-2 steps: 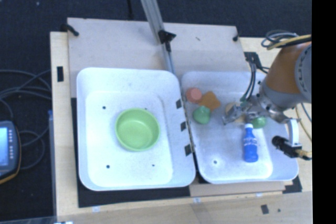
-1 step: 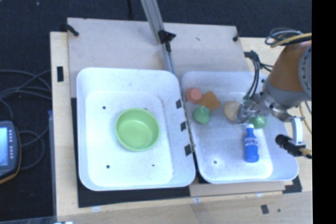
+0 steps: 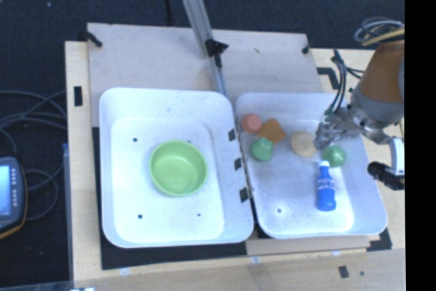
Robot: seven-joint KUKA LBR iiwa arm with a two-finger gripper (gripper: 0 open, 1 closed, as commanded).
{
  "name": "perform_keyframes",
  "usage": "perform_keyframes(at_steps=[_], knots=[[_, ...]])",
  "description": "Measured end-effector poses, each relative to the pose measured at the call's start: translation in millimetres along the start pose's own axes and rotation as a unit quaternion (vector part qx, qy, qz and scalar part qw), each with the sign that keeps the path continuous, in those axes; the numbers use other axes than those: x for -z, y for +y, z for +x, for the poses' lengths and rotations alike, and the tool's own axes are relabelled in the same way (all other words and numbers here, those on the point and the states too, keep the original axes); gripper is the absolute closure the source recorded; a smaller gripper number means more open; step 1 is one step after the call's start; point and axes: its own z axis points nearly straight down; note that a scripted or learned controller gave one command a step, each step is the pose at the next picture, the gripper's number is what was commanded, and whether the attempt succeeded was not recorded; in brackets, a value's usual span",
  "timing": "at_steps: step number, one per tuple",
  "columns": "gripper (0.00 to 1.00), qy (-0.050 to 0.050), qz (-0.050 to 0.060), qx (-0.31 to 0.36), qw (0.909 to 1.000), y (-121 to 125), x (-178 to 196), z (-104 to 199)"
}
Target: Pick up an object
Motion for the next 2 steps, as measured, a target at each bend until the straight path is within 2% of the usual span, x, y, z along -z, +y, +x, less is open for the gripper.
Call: perform_keyframes(at_steps=[2], knots=[[1.00, 0.000, 0.000, 0.000, 1.0000, -4, 116, -18]])
